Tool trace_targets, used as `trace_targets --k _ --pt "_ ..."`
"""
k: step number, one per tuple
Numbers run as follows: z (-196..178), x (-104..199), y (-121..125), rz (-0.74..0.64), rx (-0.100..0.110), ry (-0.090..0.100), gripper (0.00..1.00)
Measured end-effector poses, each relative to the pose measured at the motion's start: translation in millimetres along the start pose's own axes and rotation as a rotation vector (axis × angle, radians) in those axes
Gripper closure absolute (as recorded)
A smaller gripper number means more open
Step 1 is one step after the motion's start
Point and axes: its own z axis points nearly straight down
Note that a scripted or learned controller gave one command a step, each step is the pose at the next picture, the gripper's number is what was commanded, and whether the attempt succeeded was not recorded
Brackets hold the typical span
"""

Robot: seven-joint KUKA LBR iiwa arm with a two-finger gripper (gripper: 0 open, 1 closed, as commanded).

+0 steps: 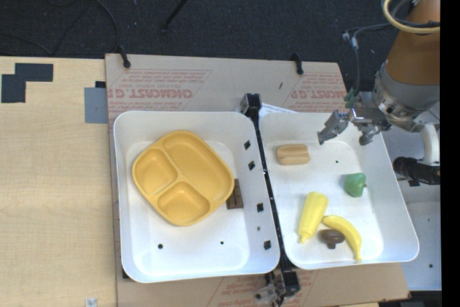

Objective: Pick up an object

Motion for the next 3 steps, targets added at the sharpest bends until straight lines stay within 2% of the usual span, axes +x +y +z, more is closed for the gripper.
trace_targets --k 1,2,3 --pt "61 -8 0 0.001 0.005 0.0 0.0" --pt "107 0 2 0.002 0.003 0.0 0.0" --pt "171 -2 -4 0.001 0.006 0.001 0.0"
